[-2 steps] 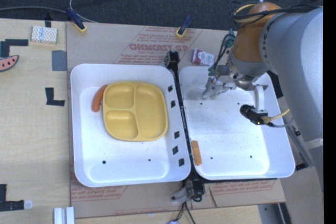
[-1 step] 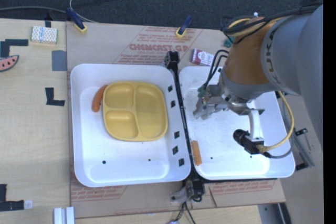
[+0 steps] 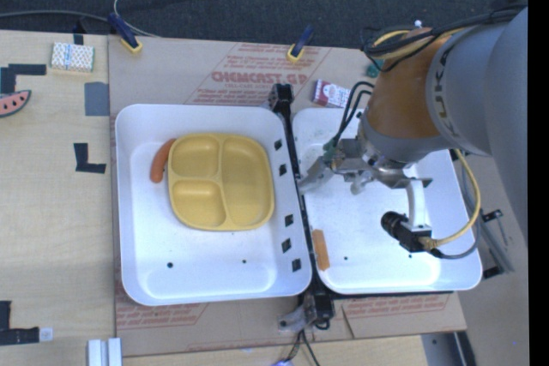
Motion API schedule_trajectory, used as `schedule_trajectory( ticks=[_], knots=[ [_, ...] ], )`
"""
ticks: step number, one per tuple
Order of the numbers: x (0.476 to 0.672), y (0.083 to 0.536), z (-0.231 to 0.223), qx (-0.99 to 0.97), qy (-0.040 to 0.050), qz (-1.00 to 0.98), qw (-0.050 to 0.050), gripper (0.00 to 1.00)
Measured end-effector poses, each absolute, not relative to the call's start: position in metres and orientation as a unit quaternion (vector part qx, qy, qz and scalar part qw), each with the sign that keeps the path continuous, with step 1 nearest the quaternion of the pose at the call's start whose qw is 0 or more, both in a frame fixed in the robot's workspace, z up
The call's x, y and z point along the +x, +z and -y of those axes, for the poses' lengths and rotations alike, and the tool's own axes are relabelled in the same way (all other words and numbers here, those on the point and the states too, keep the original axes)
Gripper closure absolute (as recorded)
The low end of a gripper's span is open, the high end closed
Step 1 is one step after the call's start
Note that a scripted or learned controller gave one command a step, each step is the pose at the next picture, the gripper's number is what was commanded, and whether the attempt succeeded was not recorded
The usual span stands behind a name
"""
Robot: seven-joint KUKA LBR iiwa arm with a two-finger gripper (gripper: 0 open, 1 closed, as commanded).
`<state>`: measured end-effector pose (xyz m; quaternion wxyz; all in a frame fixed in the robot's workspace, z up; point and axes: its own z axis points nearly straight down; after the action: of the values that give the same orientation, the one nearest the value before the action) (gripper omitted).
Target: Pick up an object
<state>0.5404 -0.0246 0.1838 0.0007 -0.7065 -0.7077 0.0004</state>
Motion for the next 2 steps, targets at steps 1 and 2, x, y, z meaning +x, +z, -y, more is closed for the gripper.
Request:
schedule_trajectory(
  ticks=[1,2],
  knots=[
    [0.6521,0.1845,-0.0065,-0.706,0.0006,0.708,0.0,0.0],
    [0.6522,0.1941,-0.0062,-0.706,0.0018,0.708,-0.001,1.0]
  ],
)
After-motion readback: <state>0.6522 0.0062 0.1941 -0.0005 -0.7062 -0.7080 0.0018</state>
